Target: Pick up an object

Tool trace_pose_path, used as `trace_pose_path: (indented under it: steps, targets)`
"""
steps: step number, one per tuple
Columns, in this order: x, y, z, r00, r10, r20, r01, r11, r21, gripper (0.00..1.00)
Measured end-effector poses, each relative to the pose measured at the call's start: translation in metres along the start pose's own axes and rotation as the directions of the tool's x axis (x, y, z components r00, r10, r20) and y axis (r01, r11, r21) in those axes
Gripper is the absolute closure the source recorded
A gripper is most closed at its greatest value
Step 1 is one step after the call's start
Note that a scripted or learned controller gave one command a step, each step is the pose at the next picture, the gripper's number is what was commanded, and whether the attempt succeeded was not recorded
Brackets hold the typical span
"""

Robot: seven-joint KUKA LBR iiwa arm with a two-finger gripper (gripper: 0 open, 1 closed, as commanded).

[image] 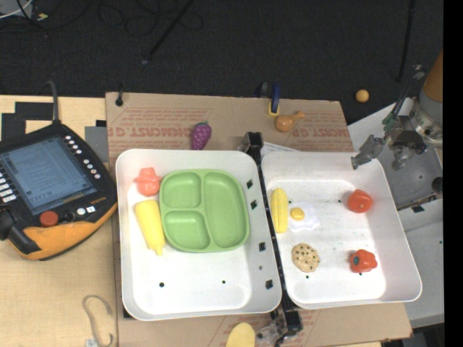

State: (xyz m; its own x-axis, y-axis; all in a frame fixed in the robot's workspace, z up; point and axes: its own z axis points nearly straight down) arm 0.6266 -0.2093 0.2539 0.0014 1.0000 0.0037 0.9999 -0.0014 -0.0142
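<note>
Camera view, looking down from above.

Two white bins side by side on brown cardboard [231, 118]. Left bin [188, 295], right bin [340, 173].

Inside the left bin: a green plate [202, 210] with three parts, near the middle. Just beside the plate's left edge, a yellow bottle [150, 225], lying down. Above the bottle, in the top left corner, a pink toy [147, 181], too blurry to name.

Inside the right bin: a corn cob [278, 210] lying along the left wall. Touching the corn on its right, a fried egg [300, 215]. Below the egg, apart from it, a round cookie [305, 256]. Over on the right side, an orange-red tomato [359, 202], and below that, well apart, a red pepper [363, 261].

Coming in from the right, the grey arm [427, 121]. At its end the pincer [383, 149], up over the top right corner of the right bin, nearest the tomato but apart from it. Can't tell how far open, or whether holding anything.

Outside the bins, on the cardboard: purple grapes [200, 134] above the left bin, and an orange pear [288, 121] above the right bin. Farther back on the dark floor, a small orange ball [362, 95]. At the bottom edge, between the bins, a yellow lemon [241, 335].

Far left on the table: a control pad [51, 186] with a screen and an orange bottom.
</note>
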Motion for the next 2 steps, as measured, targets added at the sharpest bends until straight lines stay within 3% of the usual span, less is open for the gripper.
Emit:
trace_pose_path:
  steps: [1,2]
  targets:
    - [0.0,0.002,-0.008,1.0,-0.002,0.003,0.002,1.0,-0.013,0.0]
    - [0.004,-0.005,0.053,1.0,-0.004,0.002,0.004,1.0,-0.008,0.0]
